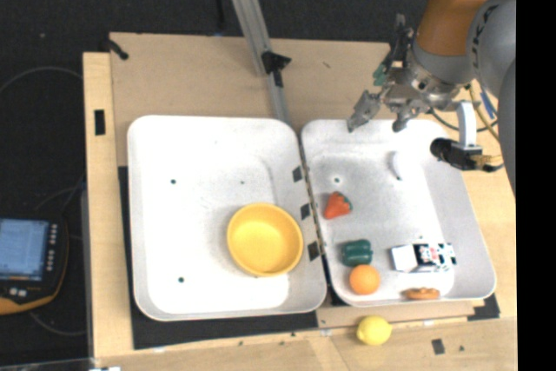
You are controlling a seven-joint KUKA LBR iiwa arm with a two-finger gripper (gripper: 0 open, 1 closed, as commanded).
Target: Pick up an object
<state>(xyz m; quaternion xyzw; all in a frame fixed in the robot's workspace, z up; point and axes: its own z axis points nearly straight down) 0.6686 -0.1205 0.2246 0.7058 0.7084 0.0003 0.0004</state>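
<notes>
My gripper [378, 119] hangs open above the far edge of the right bin [452, 187], with nothing between its two spread fingers. Below it in that bin lie a red pepper-like piece [337, 205], a dark green block [355, 252], an orange ball [364, 279], a white toy vehicle with black and red marks [422, 256] and a flat orange-brown piece [423, 294] at the near rim. All of these sit well toward the near side, apart from the gripper. A yellow bowl [264, 238] rests in the left bin [174, 161].
A yellow lemon [373, 330] lies on the bench outside the bins, near the front edge. A grey metal pole [248, 9] slants up from between the bins at the back. A handheld screen device [26, 261] sits at the far left.
</notes>
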